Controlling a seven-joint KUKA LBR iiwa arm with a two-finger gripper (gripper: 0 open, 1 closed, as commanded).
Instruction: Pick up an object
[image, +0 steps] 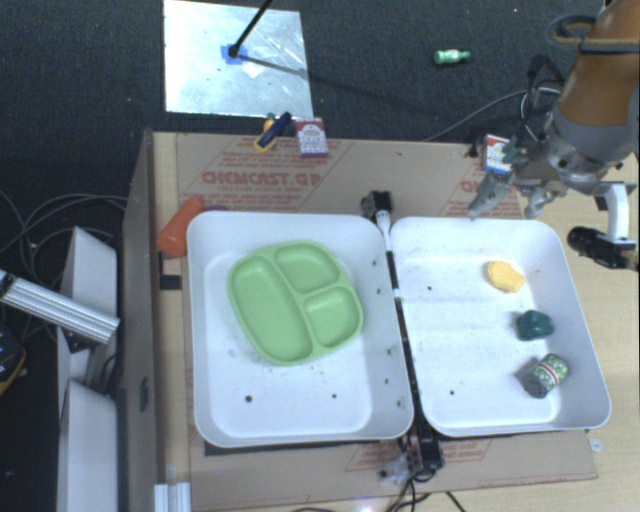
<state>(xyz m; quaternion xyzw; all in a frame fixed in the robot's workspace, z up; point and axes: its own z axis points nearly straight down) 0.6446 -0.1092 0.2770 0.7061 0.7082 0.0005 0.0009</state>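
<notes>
Nearest in the right bin (450, 400), a small can (543, 375) is lying on its side by the right wall; just beyond it a dark green lump (534, 324) is sitting, then a yellow piece (505, 276), all three apart from each other. In the left bin (215, 400) a green divided plate (294, 300) is resting. Farther back, the gripper (510, 200) is hovering over the right bin's far rim, fingers spread apart, nothing between them. Judged step: approach, no pick made yet. Next move is calling for travel inward over the yellow piece, closest candidate, then descending with the jaws straddling it.
</notes>
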